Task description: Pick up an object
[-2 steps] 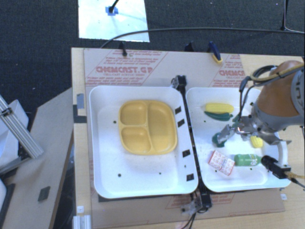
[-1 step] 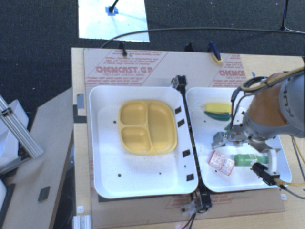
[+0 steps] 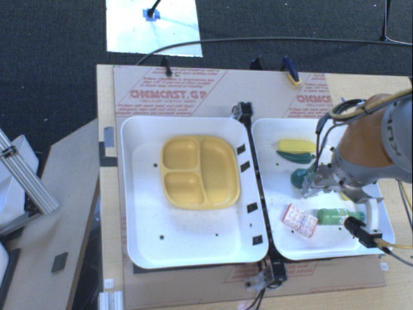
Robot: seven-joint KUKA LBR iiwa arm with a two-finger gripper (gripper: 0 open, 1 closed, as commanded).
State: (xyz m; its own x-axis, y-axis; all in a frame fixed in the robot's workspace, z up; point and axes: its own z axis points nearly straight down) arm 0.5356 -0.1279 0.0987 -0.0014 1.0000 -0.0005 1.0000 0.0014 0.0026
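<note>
fingers first: you cannot tell from this view whether they are apart or together, because the gripper (image 3: 314,185) is a dark blur under the grey and orange arm (image 3: 368,144), low in the right bin (image 3: 271,134). it sits just beside a teal object (image 3: 298,177), and contact is unclear. in that bin you also see a yellow and green corn-like toy (image 3: 295,149) toward the top, a red and white packet (image 3: 299,219) and a green bottle (image 3: 332,217) lower down. the left bin (image 3: 139,173) holds a yellow divided plate (image 3: 199,172). both bins rest on a board printed chemcast (image 3: 169,86), over dark carpet (image 3: 51,44) at the upper left of the frame.
</note>
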